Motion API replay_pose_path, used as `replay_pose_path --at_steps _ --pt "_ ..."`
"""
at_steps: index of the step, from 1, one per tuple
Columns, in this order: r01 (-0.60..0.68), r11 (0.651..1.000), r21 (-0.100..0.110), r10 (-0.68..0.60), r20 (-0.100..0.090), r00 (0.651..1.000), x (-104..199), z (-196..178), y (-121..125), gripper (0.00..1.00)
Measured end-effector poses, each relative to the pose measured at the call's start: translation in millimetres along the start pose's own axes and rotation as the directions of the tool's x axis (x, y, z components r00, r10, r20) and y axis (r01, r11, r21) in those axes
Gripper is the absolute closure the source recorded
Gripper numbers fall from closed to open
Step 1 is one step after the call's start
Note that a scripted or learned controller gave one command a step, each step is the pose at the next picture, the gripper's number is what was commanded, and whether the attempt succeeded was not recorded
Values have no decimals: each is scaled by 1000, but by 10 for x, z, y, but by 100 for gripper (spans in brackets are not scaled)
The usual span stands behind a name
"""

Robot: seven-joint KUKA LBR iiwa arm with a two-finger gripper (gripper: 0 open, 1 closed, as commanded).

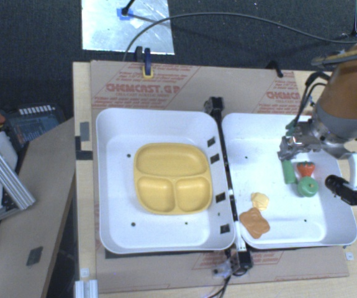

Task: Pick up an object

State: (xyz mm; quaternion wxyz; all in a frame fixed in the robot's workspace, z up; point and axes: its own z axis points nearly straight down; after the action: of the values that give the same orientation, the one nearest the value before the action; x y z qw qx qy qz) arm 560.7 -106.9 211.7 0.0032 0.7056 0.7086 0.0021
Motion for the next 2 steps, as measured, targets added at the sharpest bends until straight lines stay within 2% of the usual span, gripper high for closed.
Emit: replay_pose_path --at_steps 1,2 --pt "0 1000 -1 0 0 1000 27 -627 80 100" --pt "5 1000 5 -5 -3 1000 560 -658 40 100"
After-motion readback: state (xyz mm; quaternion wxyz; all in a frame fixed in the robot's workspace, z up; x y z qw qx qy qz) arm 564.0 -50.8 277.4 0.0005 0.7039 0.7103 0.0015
